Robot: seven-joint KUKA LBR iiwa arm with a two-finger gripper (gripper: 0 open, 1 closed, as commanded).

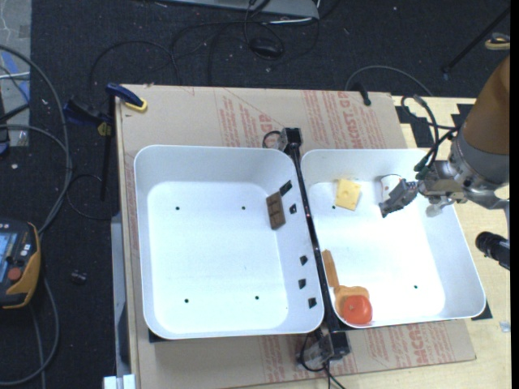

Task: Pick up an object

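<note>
Now, my gripper (395,196) hovers over right bin (454,241), upper half; fingers look parted, nothing between them. Nearest candidate, as I judge it: yellow block (348,194), at 9 o'clock from gripper, near, not touching. Block squarish, pale yellow, no clear long axis, lying flat near bin's far-left corner. Orange-red toy (351,302) with handle sits at 7 o'clock, well apart, against divider. Brown bar (276,211) in left bin (162,177), farther at 9 o'clock.

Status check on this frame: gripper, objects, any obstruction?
Gripper over right bin, nothing visibly held. Yellow block just beside it, red-and-orange toy at near-left corner, brown piece in left bin. Nothing blocking.
</note>
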